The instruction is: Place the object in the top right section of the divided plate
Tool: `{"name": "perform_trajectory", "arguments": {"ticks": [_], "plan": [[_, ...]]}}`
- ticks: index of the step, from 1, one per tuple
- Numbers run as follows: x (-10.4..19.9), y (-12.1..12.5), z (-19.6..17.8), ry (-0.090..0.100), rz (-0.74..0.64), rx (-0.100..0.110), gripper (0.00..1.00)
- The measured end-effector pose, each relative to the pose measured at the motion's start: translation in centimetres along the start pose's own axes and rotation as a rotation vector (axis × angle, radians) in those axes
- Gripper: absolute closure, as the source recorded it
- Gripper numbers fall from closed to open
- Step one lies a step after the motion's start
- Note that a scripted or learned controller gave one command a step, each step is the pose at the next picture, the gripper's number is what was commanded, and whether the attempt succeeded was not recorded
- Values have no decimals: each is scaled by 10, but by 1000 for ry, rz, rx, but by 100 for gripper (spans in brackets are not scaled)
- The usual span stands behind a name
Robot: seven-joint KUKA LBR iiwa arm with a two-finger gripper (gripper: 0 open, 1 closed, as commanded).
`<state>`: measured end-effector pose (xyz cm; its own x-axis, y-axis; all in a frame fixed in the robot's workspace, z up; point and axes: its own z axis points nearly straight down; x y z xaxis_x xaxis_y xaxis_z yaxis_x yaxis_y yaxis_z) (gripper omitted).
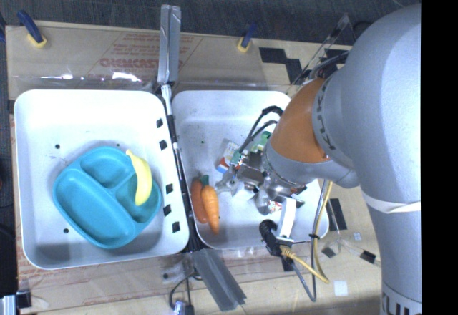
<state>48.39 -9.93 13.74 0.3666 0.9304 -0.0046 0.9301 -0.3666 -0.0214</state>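
A blue divided plate (pixel 96 199) lies in the left bin, tilted on the floor of the bin. A yellow banana (pixel 142 177) rests along the plate's right side, in its upper right section. An orange toy carrot (pixel 207 206) with a green top lies in the right bin against the left wall. My gripper (pixel 232 181) hangs low over the right bin, just right of the carrot, and its fingers are hard to make out against the wrist hardware. Nothing can be seen between them.
The two white bins (pixel 43 113) sit side by side with a black-marked divider wall (pixel 172 163) between them. The grey arm with its orange band (pixel 304 131) covers much of the right bin. Cables (pixel 300 263) hang by the front edge.
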Motion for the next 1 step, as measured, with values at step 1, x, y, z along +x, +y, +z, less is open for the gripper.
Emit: {"name": "perform_trajectory", "arguments": {"ticks": [1], "plan": [[25, -19, -50, 3, 43, -14, 0]]}}
